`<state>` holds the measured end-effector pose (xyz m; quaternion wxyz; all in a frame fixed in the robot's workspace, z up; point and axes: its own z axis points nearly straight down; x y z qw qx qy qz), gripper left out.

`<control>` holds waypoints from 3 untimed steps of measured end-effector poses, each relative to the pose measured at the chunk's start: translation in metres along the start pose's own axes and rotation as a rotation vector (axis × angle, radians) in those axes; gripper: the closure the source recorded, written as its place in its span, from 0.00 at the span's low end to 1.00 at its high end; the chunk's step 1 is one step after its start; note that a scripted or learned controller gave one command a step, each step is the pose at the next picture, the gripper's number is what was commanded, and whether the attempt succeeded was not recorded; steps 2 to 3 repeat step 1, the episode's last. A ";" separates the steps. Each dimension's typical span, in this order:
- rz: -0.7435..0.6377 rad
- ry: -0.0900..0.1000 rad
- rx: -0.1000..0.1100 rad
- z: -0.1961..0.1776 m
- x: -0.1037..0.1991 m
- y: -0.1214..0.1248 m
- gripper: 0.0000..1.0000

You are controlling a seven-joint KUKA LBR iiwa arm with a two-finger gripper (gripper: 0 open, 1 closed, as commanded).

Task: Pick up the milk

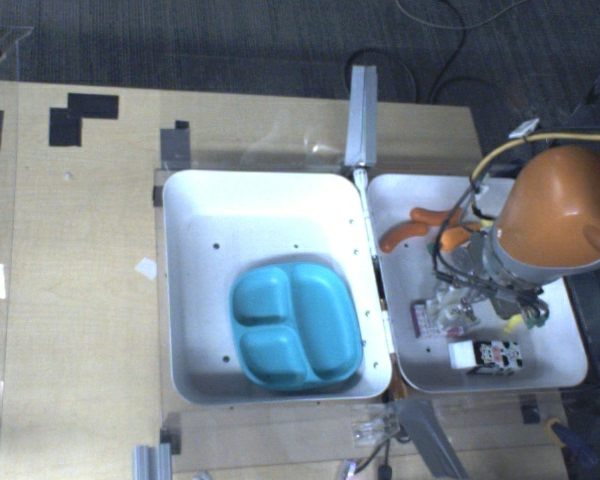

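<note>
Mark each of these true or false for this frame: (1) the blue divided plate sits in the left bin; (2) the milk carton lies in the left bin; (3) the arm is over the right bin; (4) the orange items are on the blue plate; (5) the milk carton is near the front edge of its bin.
1. True: the blue divided plate lies in the left bin.
2. False: the milk carton lies in the right bin.
3. True: the arm hangs over the right bin, its gripper low above it.
4. False: the orange items lie in the right bin, near its back.
5. True: the milk carton lies close to the front wall.
</note>
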<state>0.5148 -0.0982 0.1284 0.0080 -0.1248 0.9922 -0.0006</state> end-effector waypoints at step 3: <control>0.326 -0.009 0.008 0.030 -0.004 0.009 1.00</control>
